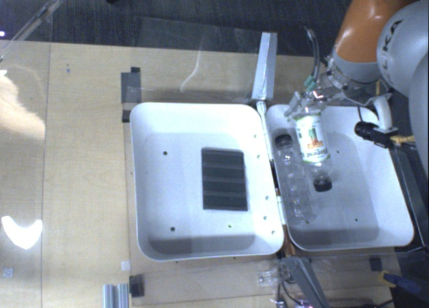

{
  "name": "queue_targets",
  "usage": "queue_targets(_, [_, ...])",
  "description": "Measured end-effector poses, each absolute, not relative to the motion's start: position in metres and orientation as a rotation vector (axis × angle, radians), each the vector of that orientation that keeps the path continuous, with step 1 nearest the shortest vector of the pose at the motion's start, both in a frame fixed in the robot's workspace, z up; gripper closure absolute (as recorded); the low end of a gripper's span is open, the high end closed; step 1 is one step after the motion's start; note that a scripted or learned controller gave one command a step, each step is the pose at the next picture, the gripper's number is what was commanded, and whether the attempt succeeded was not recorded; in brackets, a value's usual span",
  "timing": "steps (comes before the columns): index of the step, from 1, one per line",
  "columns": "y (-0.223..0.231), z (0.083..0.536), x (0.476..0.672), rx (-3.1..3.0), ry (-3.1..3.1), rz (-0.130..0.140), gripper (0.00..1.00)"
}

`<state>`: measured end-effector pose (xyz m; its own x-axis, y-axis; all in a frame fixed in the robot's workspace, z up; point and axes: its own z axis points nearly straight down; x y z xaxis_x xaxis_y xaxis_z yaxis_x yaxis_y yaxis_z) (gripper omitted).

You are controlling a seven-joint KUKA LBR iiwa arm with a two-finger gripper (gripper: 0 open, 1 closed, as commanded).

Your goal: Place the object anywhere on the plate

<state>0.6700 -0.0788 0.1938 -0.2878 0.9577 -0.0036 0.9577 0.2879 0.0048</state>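
Observation:
A dark ribbed rectangular plate (224, 179) lies flat in the middle of the left bin (154, 139). My gripper (305, 107) is over the back left part of the right bin (375, 213). It is shut on the base end of a clear plastic bottle (312, 142) with a green and orange label. The bottle hangs slanted, its black cap (322, 183) pointing toward the front of the bin. It is to the right of the plate, across the wall between the two bins.
A second clear bottle (293, 182) without a label lies along the right bin's left wall, its black cap (283, 140) toward the back. A grey metal bracket (265, 68) stands behind the joint between the bins. The arm's orange band (365, 21) rises at the upper right.

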Motion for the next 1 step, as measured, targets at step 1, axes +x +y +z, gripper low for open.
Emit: queue_targets(1, [-0.0181,0.1857,0.6499,1.466,2.774,0.005,1.0])
